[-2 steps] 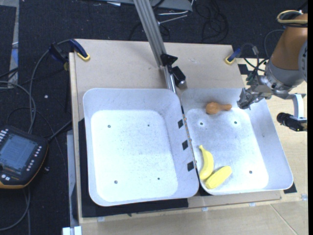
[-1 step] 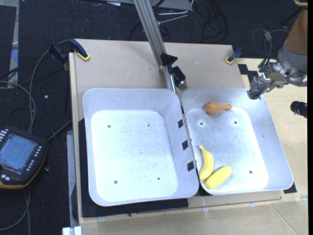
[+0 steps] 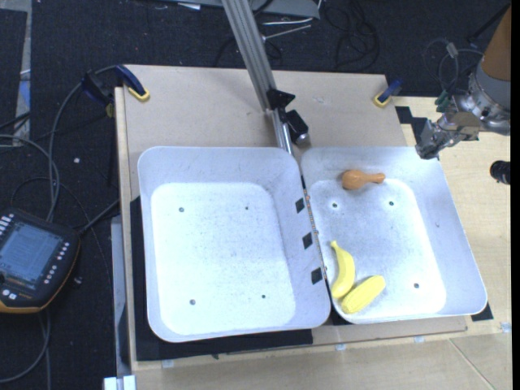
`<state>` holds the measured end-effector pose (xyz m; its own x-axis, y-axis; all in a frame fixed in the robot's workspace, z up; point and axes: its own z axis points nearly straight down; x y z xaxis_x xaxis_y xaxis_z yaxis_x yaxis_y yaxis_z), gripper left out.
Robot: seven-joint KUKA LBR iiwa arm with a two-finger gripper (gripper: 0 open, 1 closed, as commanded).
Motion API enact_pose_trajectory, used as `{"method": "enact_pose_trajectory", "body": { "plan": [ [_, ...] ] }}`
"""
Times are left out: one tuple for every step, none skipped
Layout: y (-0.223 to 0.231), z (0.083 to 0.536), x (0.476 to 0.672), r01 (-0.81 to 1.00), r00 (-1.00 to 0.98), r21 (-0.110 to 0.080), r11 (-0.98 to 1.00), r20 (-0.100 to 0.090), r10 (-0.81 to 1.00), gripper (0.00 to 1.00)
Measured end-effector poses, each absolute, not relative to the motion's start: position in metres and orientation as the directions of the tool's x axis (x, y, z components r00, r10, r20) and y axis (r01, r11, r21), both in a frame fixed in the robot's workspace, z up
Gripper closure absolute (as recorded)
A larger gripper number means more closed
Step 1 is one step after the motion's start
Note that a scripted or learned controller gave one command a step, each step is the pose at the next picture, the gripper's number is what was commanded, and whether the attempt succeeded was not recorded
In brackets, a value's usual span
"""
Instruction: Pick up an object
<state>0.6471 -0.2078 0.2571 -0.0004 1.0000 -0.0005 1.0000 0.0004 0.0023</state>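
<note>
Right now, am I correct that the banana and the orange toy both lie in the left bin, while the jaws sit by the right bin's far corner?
Not quite: the camera view shows the banana and the orange toy in the right bin, not the left bin. The jaws do sit by its far corner.

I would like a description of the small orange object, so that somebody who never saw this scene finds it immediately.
Look at the right white bin, the one nearer the gripper. Near its far edge lies the small orange object, pear-shaped with a thin neck pointing right. It lies alone, well apart from the banana and the yellow piece, which lie together at the near edge, and it is the one orange thing there.
</note>
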Motion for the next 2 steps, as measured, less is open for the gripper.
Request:
{"method": "enact_pose_trajectory", "body": {
  "plan": [
    [-0.159, 0.264, 0.638, 1.0, -0.004, 0.001, 0.004, 0.001, 1.0, 1.0],
    [-0.098, 0.255, 0.626, 1.0, -0.005, 0.0, 0.005, 0.001, 1.0, 1.0]
  ]
}}
